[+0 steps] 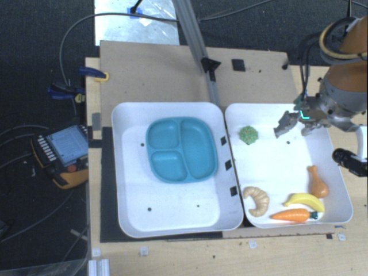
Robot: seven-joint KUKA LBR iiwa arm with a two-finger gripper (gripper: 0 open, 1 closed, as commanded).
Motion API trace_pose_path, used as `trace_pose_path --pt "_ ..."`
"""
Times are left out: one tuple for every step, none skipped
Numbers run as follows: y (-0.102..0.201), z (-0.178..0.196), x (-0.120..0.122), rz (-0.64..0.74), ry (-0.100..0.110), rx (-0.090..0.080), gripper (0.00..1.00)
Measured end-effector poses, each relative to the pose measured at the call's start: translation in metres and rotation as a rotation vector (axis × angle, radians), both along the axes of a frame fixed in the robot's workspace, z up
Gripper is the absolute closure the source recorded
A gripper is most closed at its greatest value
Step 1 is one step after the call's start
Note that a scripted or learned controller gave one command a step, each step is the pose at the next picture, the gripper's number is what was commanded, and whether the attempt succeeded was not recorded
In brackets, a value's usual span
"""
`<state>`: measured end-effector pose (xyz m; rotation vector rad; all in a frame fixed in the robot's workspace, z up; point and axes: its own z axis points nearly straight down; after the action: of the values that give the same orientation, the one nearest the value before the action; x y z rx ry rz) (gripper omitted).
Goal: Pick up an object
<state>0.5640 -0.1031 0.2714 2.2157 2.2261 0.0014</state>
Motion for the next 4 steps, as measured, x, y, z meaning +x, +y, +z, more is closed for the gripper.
trace_pose_path --pt "0.0 0.0 0.0 0.0 -0.001 0.0 0.0" --pt "-0.008 -0.056 -0.005 -0.004 0.004 0.0 0.0" --pt "-0.001 -0.115 0.001 -0.004 0.004 0.001 0.0" --pt "-0.002 -0.157 0.001 -0.004 0.003 0.0 0.0"
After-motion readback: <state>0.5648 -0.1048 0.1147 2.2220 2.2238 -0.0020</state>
